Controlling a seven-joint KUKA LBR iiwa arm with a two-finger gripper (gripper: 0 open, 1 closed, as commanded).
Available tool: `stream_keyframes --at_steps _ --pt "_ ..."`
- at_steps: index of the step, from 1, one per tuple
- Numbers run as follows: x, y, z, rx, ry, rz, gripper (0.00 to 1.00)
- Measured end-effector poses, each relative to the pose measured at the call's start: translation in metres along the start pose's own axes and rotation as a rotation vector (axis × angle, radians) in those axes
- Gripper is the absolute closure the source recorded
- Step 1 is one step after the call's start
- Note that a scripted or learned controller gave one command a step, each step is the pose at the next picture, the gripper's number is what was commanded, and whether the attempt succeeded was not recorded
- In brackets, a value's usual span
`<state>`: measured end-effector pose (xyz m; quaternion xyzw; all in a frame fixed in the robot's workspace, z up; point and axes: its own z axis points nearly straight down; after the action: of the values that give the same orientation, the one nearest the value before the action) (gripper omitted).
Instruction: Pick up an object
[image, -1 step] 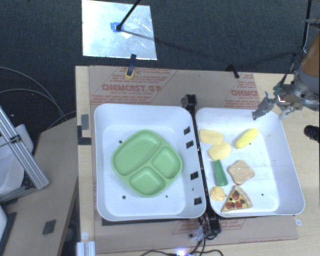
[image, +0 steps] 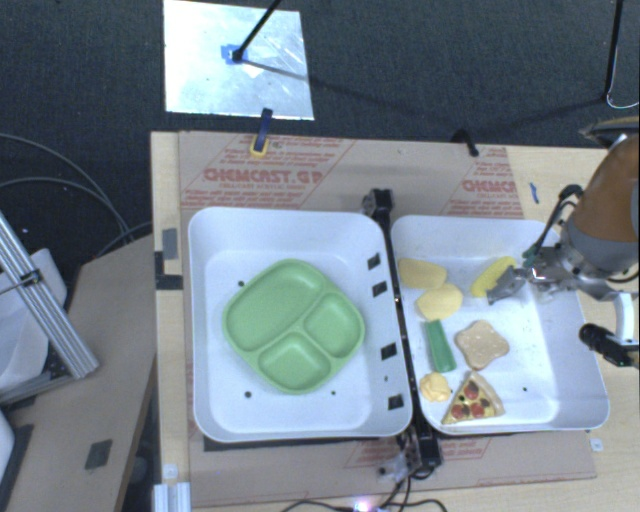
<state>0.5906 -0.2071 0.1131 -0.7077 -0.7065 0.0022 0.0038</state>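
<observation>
reaching step: the end effector (image: 512, 283) sits at the banana (image: 492, 275) in the right bin (image: 570, 400); its grip i cannot tell; next, close and lift.

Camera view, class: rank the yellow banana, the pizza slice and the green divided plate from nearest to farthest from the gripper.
1. Yellow banana, right beside the gripper, right bin.
2. Pizza slice, right bin's near edge.
3. Green divided plate, left bin.
</observation>
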Motion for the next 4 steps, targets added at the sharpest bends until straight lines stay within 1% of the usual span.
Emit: stream_keyframes --at_steps 1,2,3,4 --pt "0.037 -0.061 0.029 -0.012 -0.002 0.0 0.0" --pt "-0.002 -0.103 0.027 -0.016 -0.004 0.002 0.0" --pt "0.0 -0.092 0.027 -0.012 -0.003 -0.005 0.0" --pt "0.0 -0.1 0.026 -0.02 -0.006 -0.002 0.0"
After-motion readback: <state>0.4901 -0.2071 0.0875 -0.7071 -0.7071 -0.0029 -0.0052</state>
